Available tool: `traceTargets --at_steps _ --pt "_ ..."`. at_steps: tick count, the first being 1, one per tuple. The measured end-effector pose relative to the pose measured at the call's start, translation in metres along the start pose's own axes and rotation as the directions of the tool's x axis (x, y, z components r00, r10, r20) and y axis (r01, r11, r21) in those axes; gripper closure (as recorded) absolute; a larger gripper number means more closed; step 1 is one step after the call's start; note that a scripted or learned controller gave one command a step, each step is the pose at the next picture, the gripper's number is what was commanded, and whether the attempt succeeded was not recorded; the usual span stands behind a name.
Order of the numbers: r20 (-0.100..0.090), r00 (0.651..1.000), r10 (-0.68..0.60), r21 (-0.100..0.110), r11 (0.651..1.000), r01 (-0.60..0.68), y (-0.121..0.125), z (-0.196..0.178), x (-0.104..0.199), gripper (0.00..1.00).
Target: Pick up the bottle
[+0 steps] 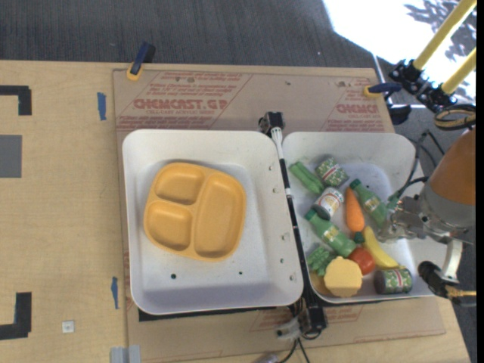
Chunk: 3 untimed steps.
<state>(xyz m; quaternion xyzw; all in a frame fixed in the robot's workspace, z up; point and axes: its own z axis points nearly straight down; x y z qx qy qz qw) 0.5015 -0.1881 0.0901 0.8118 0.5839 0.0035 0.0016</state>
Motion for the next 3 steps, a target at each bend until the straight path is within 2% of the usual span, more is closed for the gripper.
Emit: traceTargets --at_steps 1,2,3 --pt "0.006 0.981 0.195 0.005 0.981 -0.195 -0.011 -0.106 -0.034 1.00" --pt "0.003 0.995 0.101 0.000 0.995 -0.101 -0.010 0.000 -0.033 1.00" --pt "0.015 0.928 -0.372 -0.004 0.928 0.372 -0.010 -0.001 -0.033 1.00"
